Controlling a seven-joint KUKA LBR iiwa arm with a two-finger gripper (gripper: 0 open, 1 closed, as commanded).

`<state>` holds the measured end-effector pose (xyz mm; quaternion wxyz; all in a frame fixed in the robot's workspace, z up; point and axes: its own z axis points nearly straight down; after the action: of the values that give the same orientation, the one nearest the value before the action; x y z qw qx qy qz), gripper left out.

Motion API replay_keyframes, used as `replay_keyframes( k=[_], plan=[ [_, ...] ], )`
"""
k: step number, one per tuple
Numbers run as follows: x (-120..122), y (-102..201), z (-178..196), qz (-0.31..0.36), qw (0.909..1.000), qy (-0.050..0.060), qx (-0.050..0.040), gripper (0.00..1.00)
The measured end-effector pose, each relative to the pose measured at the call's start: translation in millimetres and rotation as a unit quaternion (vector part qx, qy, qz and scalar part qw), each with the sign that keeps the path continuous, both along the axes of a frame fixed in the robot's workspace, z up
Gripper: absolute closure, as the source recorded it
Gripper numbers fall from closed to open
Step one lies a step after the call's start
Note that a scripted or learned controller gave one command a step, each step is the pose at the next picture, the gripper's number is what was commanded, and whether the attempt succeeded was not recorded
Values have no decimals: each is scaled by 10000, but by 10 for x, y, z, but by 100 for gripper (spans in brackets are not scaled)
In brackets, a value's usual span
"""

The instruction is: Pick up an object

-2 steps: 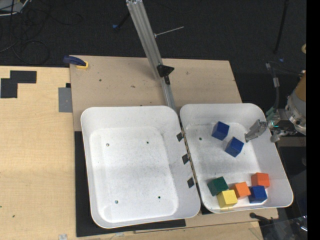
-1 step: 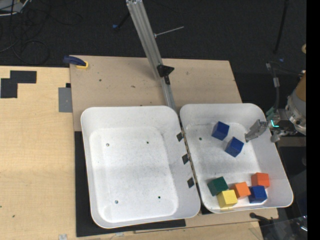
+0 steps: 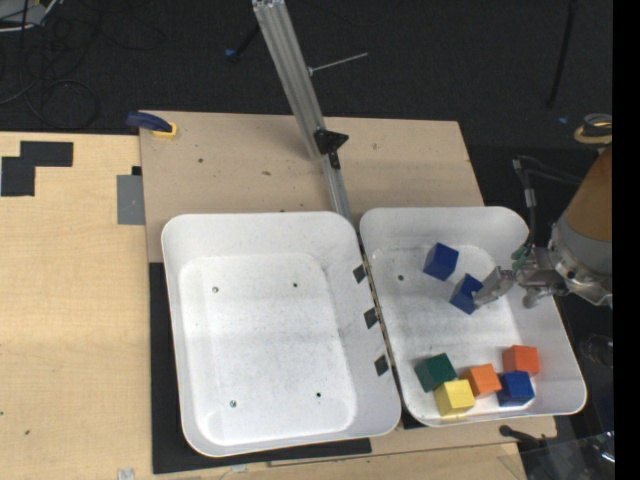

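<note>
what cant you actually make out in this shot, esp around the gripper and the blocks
- Gripper, camera view: too small and blurred to tell finger state, or whether it touches the blue block beside it.
- Arm: cut off by the right edge; just the wrist end shows.
- Block cluster at the right bin's near edge: the yellow block, orange block and green block sit packed together; touching or stacked is unclear.
</note>
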<state>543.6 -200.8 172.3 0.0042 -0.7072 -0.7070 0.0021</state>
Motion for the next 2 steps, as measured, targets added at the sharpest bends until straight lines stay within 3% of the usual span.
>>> replay_keyframes(
  k=[1, 2],
  plan=[
    [-6, 69, -635, 1, 10000, 1, 3, 0],
    [0, 73, -808, -7, 10000, -36, -11, 0]
  ],
)
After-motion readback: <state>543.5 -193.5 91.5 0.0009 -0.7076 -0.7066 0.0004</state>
